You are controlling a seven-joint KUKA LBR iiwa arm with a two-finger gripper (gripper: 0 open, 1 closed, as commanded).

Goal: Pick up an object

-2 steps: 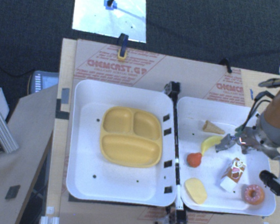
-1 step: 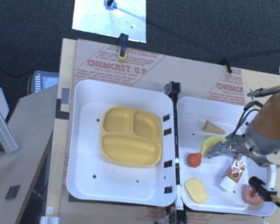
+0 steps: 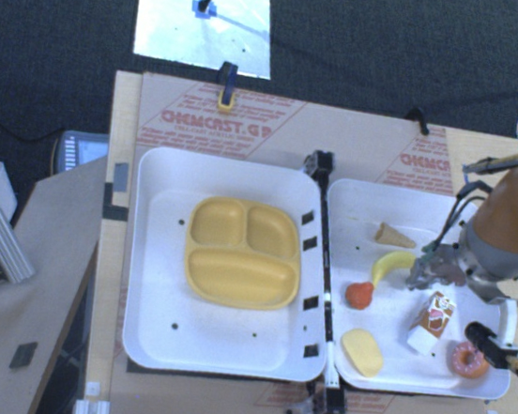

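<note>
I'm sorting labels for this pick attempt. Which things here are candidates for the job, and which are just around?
Job: gripper; banana; tomato; cone; carton; doughnut; yellow oval piece.

Lying about: yellow divided plate; left bin; yellow clamp.

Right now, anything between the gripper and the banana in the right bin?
Nothing visible. The gripper hangs right beside the banana, at its right end. The red tomato-like piece lies below-left, the carton lies below the gripper; neither sits between them.
</note>
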